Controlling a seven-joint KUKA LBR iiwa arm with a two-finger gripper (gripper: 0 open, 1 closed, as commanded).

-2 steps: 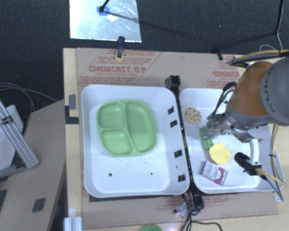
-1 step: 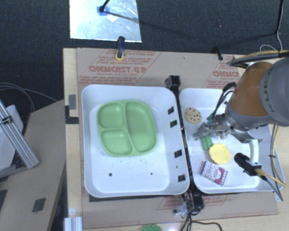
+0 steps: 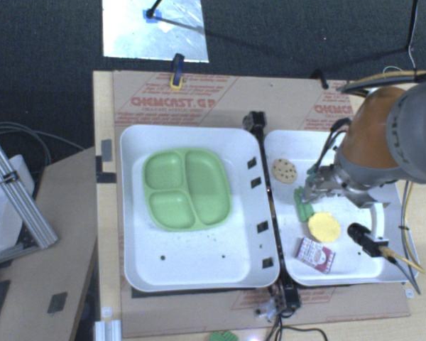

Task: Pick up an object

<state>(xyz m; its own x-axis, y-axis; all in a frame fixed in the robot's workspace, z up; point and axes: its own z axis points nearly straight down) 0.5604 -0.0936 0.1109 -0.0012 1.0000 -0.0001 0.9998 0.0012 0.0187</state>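
Cardboard covered the worktop (image 3: 199, 98). Beside the smooth green divided plate (image 3: 187, 189), the right bin (image 3: 291, 144) held a round cookie (image 3: 284, 169), yellow disc (image 3: 324, 226), and the hand (image 3: 314, 190), grip unclear.

The scene is covered by 1 camera, fixed above the bench (image 3: 220, 94) and aimed downward at a slant. The bench's far edge is placed toward the top of the frame and its near edge toward the bottom. The 2 white bins are taken in whole, the left bin (image 3: 138, 261) near the centre and the right bin (image 3: 287, 144) toward the right side. The arm (image 3: 394, 130) is seen entering from the right, close to the lens and large in frame. Dark floor is included beyond the bench, so a moderately distant viewpoint is indicated.
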